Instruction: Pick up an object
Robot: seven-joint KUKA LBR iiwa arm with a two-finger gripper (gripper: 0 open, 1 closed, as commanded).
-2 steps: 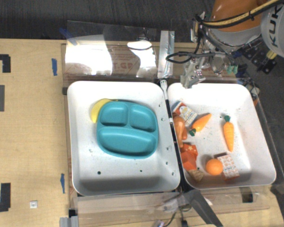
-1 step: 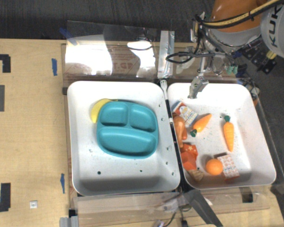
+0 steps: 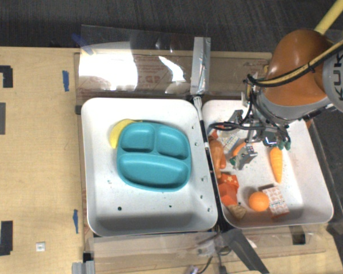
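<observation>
Camera view shows the gripper [image 3: 244, 154] low in the right white bin [image 3: 314, 201], near its left wall, and I cannot tell how it is set. A long orange carrot [image 3: 276, 163] and a round orange ball [image 3: 258, 201] lie close by with bare floor around them. The left white bin [image 3: 97, 170] holds a blue plastic tray with three sections [image 3: 154, 155].

Probably a robotics lab, taped cardboard bench [image 3: 34, 153] (blue markers), bins [image 3: 97, 210]

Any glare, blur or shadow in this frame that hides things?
Camera view: strong glare whites out the clear panel behind the left bin; the bins are evenly lit with soft shadows; the gripper is slightly soft and dark against clutter in the right bin; the carrot and teal tray read sharply.
</observation>
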